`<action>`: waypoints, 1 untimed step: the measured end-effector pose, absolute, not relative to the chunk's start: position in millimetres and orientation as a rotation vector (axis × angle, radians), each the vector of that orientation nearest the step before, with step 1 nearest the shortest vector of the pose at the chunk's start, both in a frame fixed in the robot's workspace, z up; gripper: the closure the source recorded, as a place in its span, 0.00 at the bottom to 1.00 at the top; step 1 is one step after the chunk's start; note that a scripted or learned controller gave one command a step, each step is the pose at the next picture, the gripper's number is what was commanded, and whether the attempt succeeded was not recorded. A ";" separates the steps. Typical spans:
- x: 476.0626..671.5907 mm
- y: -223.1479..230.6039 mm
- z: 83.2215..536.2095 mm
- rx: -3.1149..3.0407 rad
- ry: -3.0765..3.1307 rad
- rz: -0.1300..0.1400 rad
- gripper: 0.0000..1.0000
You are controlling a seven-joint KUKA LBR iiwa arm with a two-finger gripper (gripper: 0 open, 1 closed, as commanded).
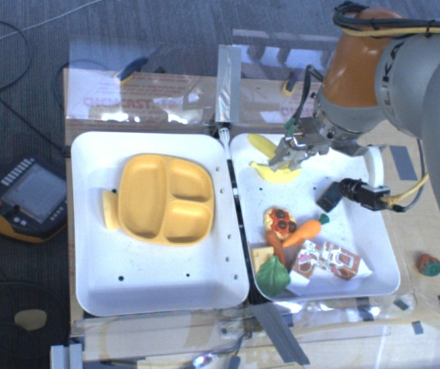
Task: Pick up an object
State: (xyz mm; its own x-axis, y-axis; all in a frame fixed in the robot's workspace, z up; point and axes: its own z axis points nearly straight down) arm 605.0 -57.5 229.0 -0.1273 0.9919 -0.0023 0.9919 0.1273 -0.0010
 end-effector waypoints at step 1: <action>605.4 -56.8 237.3 2.073 2.360 -0.007 1.00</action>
